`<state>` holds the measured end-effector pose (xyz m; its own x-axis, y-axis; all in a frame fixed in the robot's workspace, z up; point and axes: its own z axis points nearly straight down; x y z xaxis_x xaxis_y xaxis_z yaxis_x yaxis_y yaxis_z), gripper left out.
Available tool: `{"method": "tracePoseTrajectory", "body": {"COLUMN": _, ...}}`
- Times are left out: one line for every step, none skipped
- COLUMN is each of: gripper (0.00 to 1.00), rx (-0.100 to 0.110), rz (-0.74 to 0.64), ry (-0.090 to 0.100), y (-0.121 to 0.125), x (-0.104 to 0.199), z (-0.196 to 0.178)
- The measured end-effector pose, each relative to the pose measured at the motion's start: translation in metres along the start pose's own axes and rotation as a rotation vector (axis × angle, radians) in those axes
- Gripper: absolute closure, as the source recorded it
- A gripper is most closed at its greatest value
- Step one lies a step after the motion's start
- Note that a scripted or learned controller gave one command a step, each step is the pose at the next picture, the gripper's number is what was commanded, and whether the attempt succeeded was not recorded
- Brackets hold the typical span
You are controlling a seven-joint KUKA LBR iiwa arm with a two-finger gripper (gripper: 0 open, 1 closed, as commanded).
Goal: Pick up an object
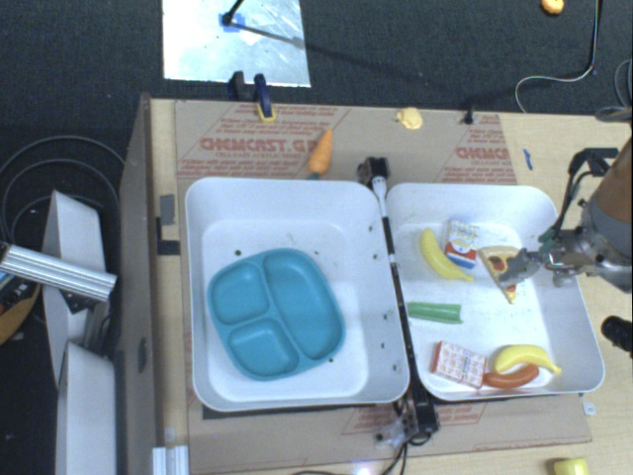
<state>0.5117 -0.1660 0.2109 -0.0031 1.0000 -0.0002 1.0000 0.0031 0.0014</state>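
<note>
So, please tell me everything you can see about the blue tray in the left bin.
The blue tray looks like smooth, light blue plastic, with rounded corners and three compartments: two in the half farther from the camera, one wider in the nearer half. It lies flat on the floor of the left bin, turned a little askew to the bin's walls. Nothing lies in its compartments, and nothing but the bin floor touches it. The pincer is far away, over the right bin.

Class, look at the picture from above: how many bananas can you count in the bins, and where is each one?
2. One banana lies near the upper middle of the right bin, beside a small carton. The other banana lies at the bin's lower right, atop a red sausage.
</note>
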Motion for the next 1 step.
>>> {"method": "tracePoseTrajectory", "body": {"gripper": 0.00, "rx": -0.001, "rz": -0.006, "ry": 0.000, "y": 0.0610, "x": 0.0285, "z": 0.0458}}
